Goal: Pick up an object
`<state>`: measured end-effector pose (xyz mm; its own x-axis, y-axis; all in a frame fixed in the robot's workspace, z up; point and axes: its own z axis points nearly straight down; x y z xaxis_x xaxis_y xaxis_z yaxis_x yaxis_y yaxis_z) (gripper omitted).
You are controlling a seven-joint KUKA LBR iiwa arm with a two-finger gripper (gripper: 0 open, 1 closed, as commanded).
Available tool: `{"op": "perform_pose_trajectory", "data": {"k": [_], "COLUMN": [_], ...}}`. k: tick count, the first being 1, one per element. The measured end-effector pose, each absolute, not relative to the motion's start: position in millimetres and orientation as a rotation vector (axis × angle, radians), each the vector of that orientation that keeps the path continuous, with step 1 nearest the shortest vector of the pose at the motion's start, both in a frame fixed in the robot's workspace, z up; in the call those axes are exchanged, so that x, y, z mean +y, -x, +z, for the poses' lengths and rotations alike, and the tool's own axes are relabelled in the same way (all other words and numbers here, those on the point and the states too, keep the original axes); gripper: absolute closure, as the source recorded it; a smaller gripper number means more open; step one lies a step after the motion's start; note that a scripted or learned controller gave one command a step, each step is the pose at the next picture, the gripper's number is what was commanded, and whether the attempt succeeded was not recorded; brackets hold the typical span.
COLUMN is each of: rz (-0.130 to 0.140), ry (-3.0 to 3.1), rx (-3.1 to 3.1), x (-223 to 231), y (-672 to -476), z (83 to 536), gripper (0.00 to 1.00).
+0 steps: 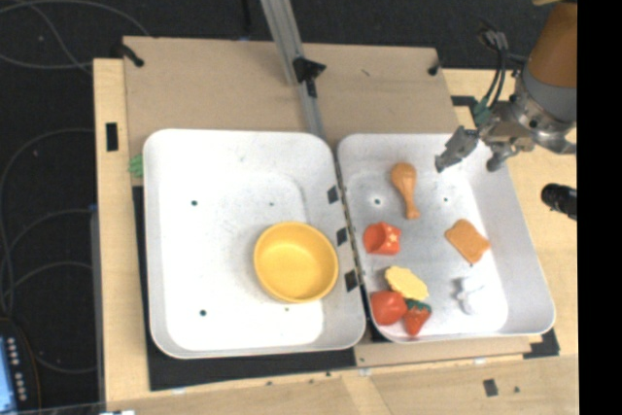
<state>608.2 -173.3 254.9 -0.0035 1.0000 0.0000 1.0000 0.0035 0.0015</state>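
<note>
A grey robot arm with an orange band enters from the right, its two-finger gripper [476,154] poised over the far right corner of the right bin [515,306]. The two dark fingers [454,152] are spread apart, with nothing between them. The nearest object to the fingers is a toy chicken drumstick [405,188], lying just left of and slightly below the left fingertip, apart from it. Below the fingers, nearer the camera, an orange bread-like block [467,240] rests by the bin's right side. Farther below lies a small white object [468,294], hard to make out against the white floor. Down and to the left of the fingers sit a red pepper [382,237], a yellow corn-like piece [406,283], a red tomato [387,307] and a strawberry [416,317], the last three clustered close together near the front rim. Well away to the left of the fingers, in the left bin [194,170], a yellow bowl [295,261] stands upright.
</note>
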Motion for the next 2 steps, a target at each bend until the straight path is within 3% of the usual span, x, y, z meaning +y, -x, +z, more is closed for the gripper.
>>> {"op": "perform_pose_trajectory", "data": {"k": [1,2], "rz": [0.001,-0.002], "ry": [-2.216,-2.221], "rx": [2.225,2.219], "x": [-173,-174], "y": [-608.2,-610.5], "z": [255,196], "gripper": [0.0,0.0]}}
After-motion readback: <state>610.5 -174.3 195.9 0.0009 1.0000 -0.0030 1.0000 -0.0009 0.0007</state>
